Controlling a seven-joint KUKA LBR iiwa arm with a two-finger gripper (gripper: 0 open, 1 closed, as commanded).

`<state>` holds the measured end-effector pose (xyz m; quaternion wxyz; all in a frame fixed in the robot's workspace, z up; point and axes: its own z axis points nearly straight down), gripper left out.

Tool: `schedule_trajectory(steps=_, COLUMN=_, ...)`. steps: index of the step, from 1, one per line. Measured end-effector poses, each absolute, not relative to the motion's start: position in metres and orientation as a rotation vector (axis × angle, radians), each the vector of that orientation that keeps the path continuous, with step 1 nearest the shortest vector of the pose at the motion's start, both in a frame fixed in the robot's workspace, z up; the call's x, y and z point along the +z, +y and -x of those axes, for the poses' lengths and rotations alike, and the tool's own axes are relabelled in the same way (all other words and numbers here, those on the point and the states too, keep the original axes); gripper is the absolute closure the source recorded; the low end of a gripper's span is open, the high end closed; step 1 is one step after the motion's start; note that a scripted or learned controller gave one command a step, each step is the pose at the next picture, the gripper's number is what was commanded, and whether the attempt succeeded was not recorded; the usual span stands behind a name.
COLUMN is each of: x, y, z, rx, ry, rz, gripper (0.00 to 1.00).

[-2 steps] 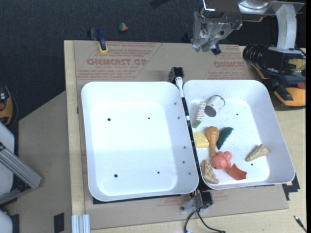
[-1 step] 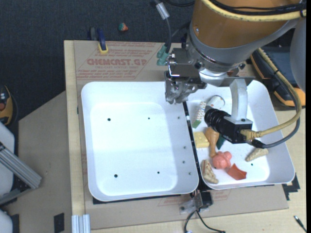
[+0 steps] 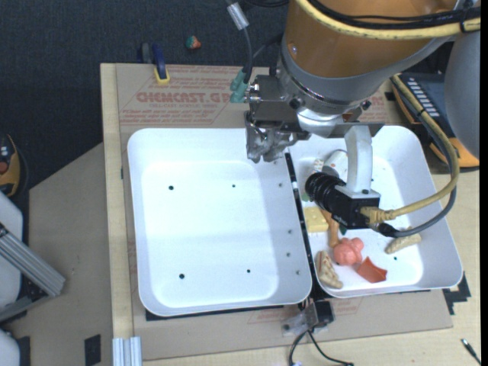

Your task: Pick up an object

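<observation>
Hand (image 3: 263,149) is hovering over the left bin's (image 3: 152,227) rim, fingers' state impossible to tell, arm hiding right bin's (image 3: 427,204) contents.

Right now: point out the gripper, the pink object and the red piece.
gripper (image 3: 263,152): camera view, between its fingertips.
pink object (image 3: 348,252): camera view, its middle.
red piece (image 3: 372,270): camera view, its flat top.

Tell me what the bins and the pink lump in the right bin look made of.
Left bin and right bin: probably moulded plastic, smooth white with a slight sheen and rounded rims. Pink lump: matte and knobbly, perhaps soft rubber or foam; too small to tell.
</observation>
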<state>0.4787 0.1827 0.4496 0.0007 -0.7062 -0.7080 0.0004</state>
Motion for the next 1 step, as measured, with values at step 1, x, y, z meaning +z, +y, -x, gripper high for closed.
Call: schedule_trajectory(steps=1, x=0.5024, y=0.2051, z=-0.4793, rx=-0.012, ry=-2.227, rz=2.219, gripper=1.00)
